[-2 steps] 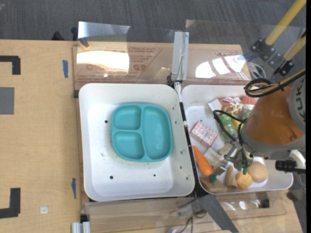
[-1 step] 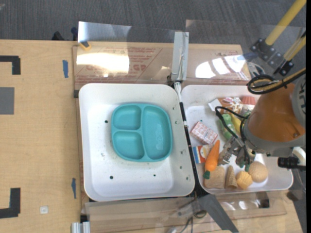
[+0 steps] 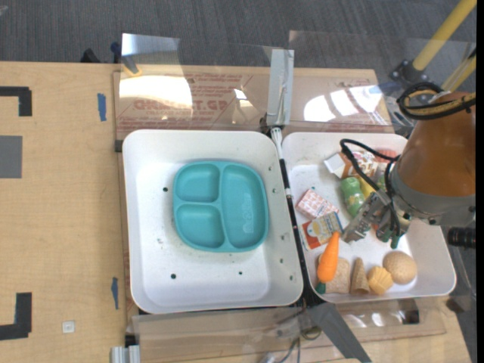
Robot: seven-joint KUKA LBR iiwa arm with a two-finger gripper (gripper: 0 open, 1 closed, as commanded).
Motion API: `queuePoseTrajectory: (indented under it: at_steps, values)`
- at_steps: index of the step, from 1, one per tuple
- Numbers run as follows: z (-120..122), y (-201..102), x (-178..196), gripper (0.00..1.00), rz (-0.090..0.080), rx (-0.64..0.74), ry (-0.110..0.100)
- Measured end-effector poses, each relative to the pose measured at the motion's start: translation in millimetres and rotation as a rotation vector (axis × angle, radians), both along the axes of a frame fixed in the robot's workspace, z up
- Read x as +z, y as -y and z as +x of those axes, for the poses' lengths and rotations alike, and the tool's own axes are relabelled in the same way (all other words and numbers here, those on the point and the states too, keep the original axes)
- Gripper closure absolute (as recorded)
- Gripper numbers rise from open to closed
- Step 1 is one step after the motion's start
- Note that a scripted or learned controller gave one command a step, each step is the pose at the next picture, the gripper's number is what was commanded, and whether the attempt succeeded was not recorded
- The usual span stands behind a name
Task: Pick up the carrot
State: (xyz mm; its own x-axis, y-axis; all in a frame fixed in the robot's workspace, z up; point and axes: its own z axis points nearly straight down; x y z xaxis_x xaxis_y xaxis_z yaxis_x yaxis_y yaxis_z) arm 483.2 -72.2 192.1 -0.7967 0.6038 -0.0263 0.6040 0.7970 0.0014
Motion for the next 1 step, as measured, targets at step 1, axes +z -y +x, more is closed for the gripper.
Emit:
queuePoseTrajectory:
  at_steps: [1]
  values:
    - [14.1,-24.8,8.2,1.0,-0.005,-0.096,0.042]
